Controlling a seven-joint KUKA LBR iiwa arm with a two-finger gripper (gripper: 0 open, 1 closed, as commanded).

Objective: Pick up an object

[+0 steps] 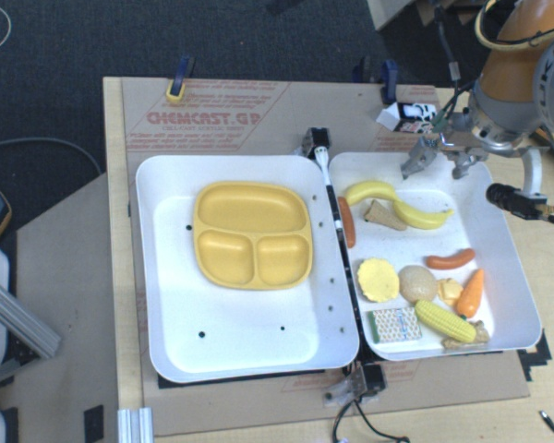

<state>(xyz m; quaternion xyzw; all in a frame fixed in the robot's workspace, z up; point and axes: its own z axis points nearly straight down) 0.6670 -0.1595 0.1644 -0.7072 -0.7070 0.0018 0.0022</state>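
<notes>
The two-finger hand [440, 161] hangs spread open, holding nothing. It hovers above the curved, smooth yellow banana [402, 204].

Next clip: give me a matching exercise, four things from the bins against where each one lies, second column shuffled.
Things:
1. yellow tray
2. banana
3. corn cob
4. gripper

Places:
A. near edge of the right bin
B. above the right bin's far edge
C. in the left bin
D. far part of the right bin

Pairs: 1-C, 2-D, 3-A, 4-B
</notes>
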